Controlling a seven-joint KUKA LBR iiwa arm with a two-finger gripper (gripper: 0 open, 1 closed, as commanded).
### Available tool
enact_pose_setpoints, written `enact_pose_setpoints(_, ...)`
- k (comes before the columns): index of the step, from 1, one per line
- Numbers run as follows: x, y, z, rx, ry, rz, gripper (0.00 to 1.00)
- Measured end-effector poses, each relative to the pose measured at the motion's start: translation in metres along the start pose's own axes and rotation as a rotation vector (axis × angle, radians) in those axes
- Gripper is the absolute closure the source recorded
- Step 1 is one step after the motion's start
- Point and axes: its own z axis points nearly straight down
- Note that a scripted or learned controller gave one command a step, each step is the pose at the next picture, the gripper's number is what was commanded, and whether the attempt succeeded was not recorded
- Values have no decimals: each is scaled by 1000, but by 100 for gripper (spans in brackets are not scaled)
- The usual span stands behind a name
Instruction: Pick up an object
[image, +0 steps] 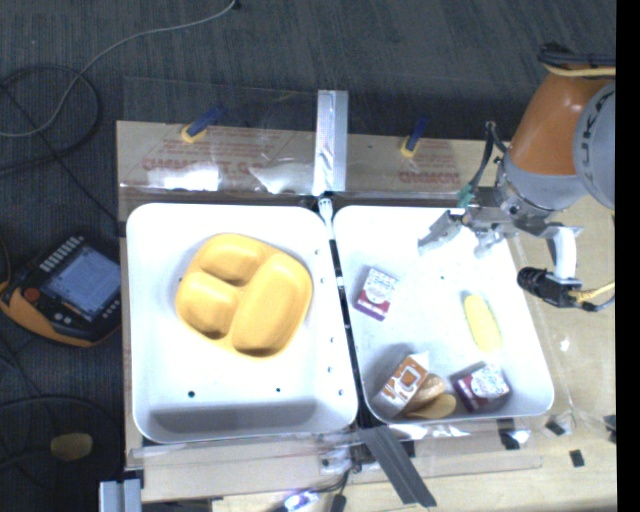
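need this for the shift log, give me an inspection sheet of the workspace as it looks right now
surface: wooden bench bearing two shallow white bins, left bin and right bin, side by side
job's things: large yellow lumpy soft object in the left bin; in the right bin a small white and purple carton, a yellow oblong piece, an orange and white packet and a dark maroon packet
clutter: clear plastic sheet with two blue and yellow clamps behind the bins
hand: hand over the right bin's far right corner, nothing seen between its fingers
cables: black cables on the floor at left
surroundings: dark carpet; orange and black handheld controller left of the bench
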Motion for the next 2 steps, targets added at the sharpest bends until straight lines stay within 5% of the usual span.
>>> enact_pose_setpoints(1,-54,-5,111,-2,0,-247,0)
enact_pose_setpoints(2,-64,-48,120,-18,-7,-314,0)
